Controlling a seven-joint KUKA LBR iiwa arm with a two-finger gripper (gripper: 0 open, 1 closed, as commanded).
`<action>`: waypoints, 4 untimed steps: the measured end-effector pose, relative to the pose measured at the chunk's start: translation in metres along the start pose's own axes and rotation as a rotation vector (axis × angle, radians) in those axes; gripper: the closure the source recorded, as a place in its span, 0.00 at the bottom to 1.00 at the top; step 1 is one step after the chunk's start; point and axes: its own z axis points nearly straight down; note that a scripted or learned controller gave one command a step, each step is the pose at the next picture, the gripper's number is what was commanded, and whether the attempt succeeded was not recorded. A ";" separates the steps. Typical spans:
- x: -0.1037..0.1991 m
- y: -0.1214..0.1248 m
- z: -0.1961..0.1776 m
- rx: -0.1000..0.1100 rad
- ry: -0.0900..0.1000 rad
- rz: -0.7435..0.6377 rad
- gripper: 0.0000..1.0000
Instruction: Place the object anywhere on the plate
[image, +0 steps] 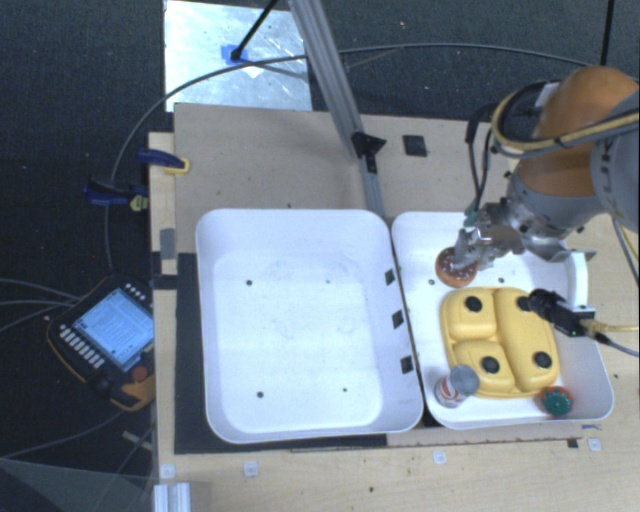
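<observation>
Camera view: hand hides part of what seems a brown object.

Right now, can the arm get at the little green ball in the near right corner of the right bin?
Probably yes. The green ball lies uncovered in the bin's corner beside the yellow plate. The gripper hangs over the bin's far end, and the bin wall close by may crowd it.

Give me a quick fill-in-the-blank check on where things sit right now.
1. The yellow plate lies in the ____ bin as the camera sees it.
2. The gripper is above a small ____ object.
3. The green object sits by the plate's ____ corner.

Missing words: right; brown; lower right
</observation>
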 end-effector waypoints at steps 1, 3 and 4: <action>0.061 0.013 -0.001 -0.001 0.001 -0.002 1.00; 0.172 0.005 0.012 0.001 -0.001 0.000 1.00; 0.223 0.011 0.015 0.000 0.000 0.000 1.00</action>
